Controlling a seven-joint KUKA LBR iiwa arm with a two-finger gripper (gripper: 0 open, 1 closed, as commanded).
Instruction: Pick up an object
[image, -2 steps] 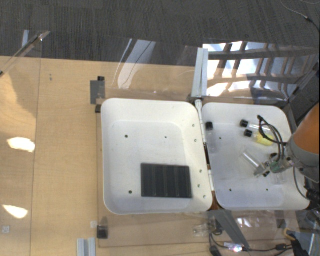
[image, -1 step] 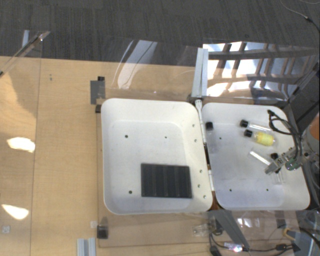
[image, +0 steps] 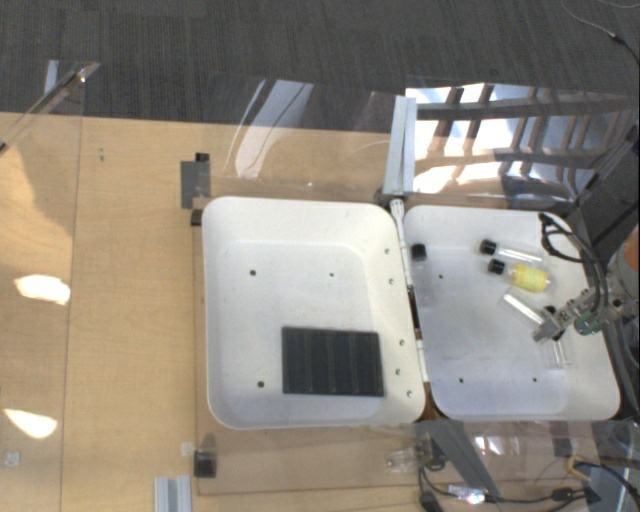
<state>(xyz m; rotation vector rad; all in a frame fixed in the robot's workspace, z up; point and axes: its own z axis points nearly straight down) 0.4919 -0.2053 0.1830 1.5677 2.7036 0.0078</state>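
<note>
**Gripper low over the right bin, tubes just beyond it**

The gripper (image: 553, 330) sits at the right side of the right bin (image: 470, 395), reaching in from the right edge of the view. Its metal tip is down close to the bin floor. Whether the jaws are apart or together cannot be told; the tip is small and blurred, and nothing can be made out between them.

Just up and left of the jaws lies a clear tube (image: 522, 306), close to or touching the tip; which, I cannot tell. Further up from the jaws is a yellow tube (image: 524, 276) with a black cap, lying at a slant, and just above that a second black-capped tube (image: 500, 250). A small black piece (image: 418, 252) rests far to the left of the jaws, near the bin's left wall.

Well to the left of the jaws, in the left bin (image: 230, 300), a black ribbed block (image: 332, 362) lies flat near the bin's front edge.

Cables (image: 570, 245) loop above the jaws, by the arm.
</note>
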